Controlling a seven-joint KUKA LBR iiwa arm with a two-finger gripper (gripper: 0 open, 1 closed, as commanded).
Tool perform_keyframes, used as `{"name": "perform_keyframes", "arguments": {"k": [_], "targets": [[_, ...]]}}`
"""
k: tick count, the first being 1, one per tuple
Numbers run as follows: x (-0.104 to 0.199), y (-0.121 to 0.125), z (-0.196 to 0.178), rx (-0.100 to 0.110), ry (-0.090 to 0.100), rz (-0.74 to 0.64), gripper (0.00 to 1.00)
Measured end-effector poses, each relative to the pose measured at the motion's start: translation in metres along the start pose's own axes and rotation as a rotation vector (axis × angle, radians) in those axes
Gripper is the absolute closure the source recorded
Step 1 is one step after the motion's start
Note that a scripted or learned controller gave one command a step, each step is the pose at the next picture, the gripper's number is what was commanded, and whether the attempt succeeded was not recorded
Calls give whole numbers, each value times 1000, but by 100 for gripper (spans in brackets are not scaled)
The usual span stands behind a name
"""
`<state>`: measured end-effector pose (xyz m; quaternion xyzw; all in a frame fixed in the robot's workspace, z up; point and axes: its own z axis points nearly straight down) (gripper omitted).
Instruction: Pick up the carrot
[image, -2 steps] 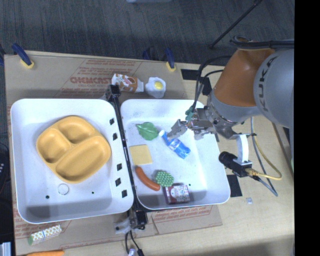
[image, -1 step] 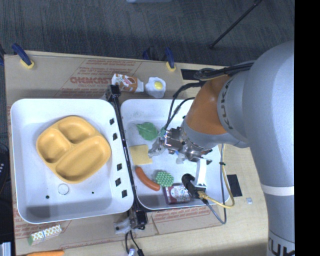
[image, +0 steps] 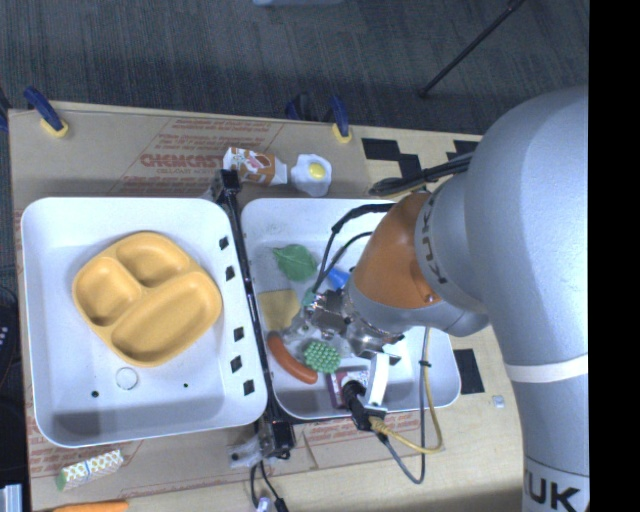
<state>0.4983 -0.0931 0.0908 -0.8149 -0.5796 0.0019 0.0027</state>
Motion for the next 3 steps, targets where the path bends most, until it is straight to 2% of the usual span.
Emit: {"name": "perform_keyframes", "arguments": {"k": [1,2,3], "targets": [[63,-36,-100,-1,0,128,0],[88,-3,-101,-4,-1,-178,0],[88,-3,-111,-2,-1,-183,100]]}}
